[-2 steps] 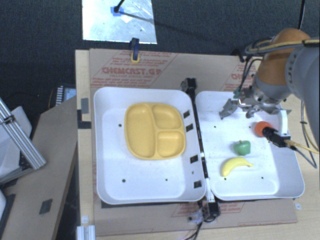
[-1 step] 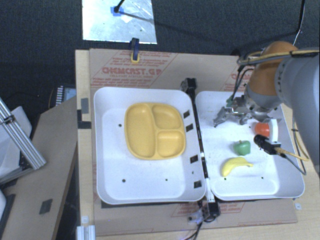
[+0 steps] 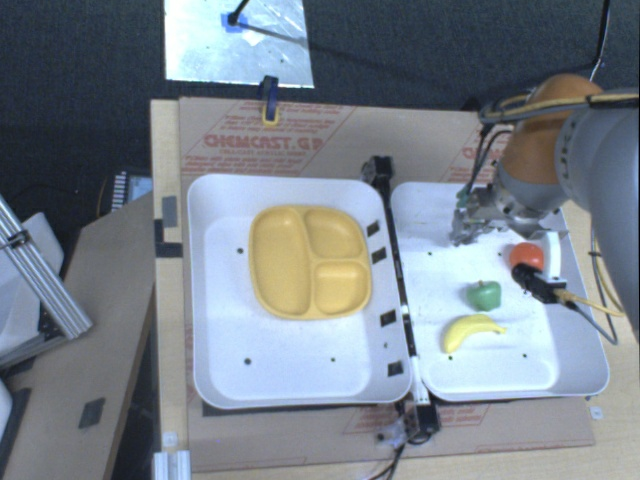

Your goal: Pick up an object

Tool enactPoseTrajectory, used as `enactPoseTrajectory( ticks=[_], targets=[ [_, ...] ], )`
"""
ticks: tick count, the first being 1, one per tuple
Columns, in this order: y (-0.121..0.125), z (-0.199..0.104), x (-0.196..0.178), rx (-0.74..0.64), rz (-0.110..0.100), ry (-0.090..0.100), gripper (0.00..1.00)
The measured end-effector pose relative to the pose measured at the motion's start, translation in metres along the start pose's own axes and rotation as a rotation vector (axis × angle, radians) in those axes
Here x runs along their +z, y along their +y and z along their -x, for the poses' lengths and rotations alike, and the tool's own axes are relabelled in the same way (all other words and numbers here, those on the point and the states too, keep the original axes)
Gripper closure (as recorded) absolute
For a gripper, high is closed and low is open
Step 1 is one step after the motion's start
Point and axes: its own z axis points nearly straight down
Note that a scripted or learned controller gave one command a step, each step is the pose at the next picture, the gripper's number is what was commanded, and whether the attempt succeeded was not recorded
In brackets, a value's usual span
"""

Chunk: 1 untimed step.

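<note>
In the camera view, two white bins are seen side by side on the bench. The left bin [image 3: 215, 368] bears a yellow divided plate [image 3: 308, 261]. The right bin [image 3: 575, 373] holds three loose things: an orange-red tomato [image 3: 527, 256] toward the right wall, a green pepper [image 3: 485, 293] near the middle, and a yellow banana [image 3: 470, 332] just below the pepper. All three are lying apart from one another.

The gripper [image 3: 467, 230] is seen low over the upper part of the right bin, on bare floor to the left of the tomato and above the pepper. Nothing is seen in it, and whether it is open or closed cannot be told, since its tip is small and dark.

The step in hand is judged to be the approach to one thing. The pepper or the tomato would be nearest. The gripper should be centred squarely over the chosen thing before descent, and the banana should be taken across its narrow width. The bin wall beside the tomato could obstruct a grasp there.
</note>
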Motion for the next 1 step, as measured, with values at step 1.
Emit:
enactPoseTrajectory(
  ticks=[1],
  targets=[
    [0.004,0.0042,-0.0644,-0.001,0.002,0.0,1.0]
  ],
)
